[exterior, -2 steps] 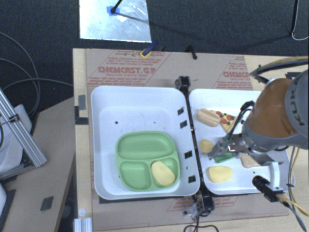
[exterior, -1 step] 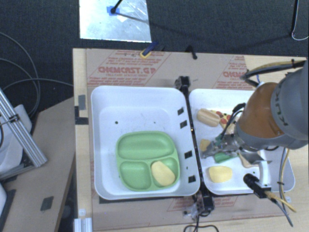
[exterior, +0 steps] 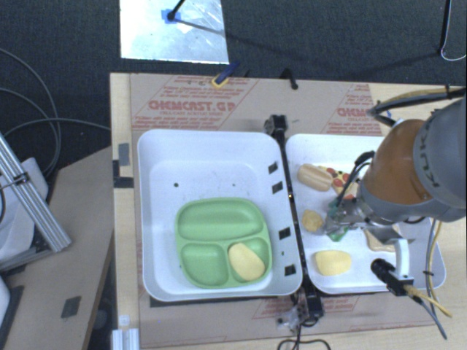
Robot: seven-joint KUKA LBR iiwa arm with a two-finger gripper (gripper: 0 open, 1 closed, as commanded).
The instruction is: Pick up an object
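gripper sits low in the right bin, apparently placed to reach the small yellow food piece just beside it (whether it is open or gripping anything i cannot tell), while the green divided tray in the left bin holds a yellow piece.

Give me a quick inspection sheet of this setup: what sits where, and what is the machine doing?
Surface: bench under printed cardboard, bearing left bin and right bin.
Job's things: green divided tray in the left bin, a yellow food piece in its lower right compartment; in the right bin a hot dog, a small yellow piece and a larger yellow piece.
Clutter: nothing seen.
Gripper: gripper low over the right bin, beside the small yellow piece; fingers unclear.
Cables: black cables on the floor at left.
Surroundings: dark carpet, shiny sheet, metal frame.
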